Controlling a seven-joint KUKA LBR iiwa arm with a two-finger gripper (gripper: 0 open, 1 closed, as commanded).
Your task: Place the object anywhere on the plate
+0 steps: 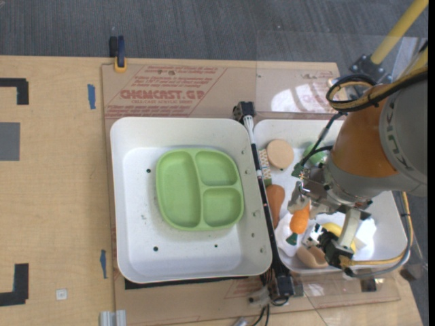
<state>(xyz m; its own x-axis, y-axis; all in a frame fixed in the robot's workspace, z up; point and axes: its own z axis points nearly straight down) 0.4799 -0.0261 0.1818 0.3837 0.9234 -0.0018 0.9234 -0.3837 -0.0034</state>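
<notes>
A green divided plate [199, 189] lies in the middle of the left bin [129, 202]. My gripper [325, 212] hangs low over the right bin [401, 233], under the orange-banded wrist, well to the right of the plate. Several small toy foods lie around and beneath it. An orange piece [299, 221] sits just at its left side and a yellow piece [332, 232] just below it. The arm hides much of that bin.
Also in the right bin are a round tan disc [280, 153], an orange carrot-like piece [275, 197] by the left wall and a tan lump [312, 257] near the front. A ridge of bin rims [258, 182] separates the two bins.
</notes>
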